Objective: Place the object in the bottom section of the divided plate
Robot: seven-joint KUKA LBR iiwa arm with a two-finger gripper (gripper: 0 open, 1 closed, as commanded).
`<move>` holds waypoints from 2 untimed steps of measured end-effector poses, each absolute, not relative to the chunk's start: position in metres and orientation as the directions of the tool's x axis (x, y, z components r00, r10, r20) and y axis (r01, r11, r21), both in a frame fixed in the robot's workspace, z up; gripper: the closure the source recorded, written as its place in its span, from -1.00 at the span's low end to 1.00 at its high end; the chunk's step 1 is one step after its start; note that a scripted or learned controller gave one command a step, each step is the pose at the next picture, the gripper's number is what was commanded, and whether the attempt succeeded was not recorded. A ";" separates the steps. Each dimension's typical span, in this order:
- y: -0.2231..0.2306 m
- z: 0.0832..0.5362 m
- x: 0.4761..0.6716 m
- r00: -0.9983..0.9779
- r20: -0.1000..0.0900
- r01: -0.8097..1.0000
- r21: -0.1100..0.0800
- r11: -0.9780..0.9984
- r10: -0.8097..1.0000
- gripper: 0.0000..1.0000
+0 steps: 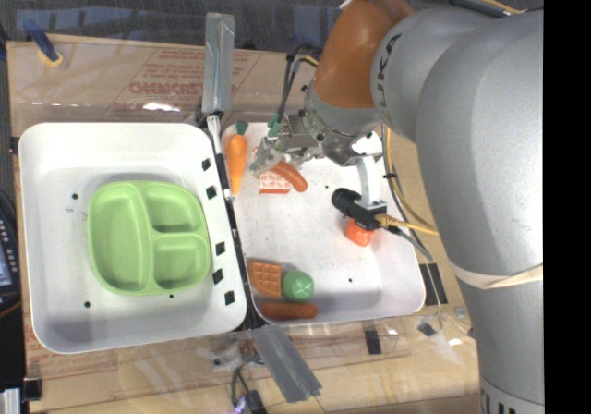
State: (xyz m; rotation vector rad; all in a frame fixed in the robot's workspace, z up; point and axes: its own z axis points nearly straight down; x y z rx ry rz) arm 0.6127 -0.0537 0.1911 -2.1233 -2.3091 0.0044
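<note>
While the gripper [274, 155] hovers low over the right bin's [314, 227] upper part — whether its fingers are spread or closed I cannot tell — a toy hot dog [288, 177] lies just beneath it. A square, centred grasp seems best, with a clean lift over the bin walls before crossing to the green divided plate [148, 237] in the left bin [46, 218] — its bottom section awaits.

carrot [237, 160] by divider; waffle [264, 277], green ball [297, 286], sausage [288, 311] near rt bin's front.

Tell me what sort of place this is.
Likely a robot lab test bench: an industrial arm reaches over two white bins, with toy food such as a carrot and a green divided plate.
</note>
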 end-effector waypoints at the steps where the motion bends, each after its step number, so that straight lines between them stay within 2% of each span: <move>1: 0.034 0.191 0.561 -0.033 0.001 0.999 -0.006 0.033 0.999 1.00; 2: 0.045 0.190 0.540 -0.052 0.000 0.999 -0.007 0.052 0.999 1.00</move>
